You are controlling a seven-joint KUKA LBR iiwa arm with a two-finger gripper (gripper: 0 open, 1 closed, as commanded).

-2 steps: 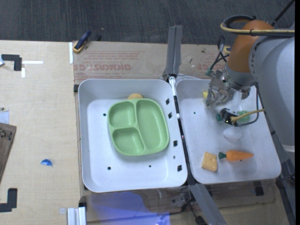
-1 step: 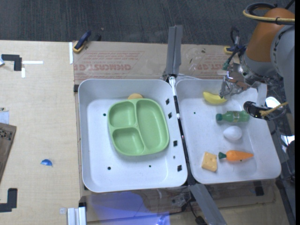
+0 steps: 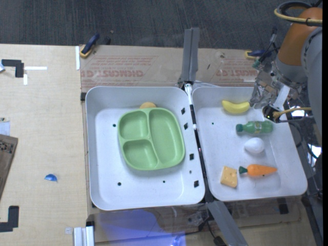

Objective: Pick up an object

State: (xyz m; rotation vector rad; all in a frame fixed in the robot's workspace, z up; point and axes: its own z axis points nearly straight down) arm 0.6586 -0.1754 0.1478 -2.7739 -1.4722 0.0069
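The right bin point(image 3: 287, 186) holds a yellow banana point(image 3: 234, 106), a green bottle point(image 3: 254, 128) lying on its side, a white egg point(image 3: 253, 146), an orange carrot point(image 3: 260, 171) and a yellow cheese wedge point(image 3: 229, 177). My gripper point(image 3: 263, 105) hangs at the bin's back right, just right of the banana's end and above the bottle. I see nothing held in it.
In the left bin point(image 3: 97, 188) lies a green divided plate point(image 3: 151, 138), with a small yellow object point(image 3: 148, 105) peeking out behind it. A grey divider post point(image 3: 190, 55) rises between the bins at the back. The arm point(image 3: 297, 40) fills the upper right.
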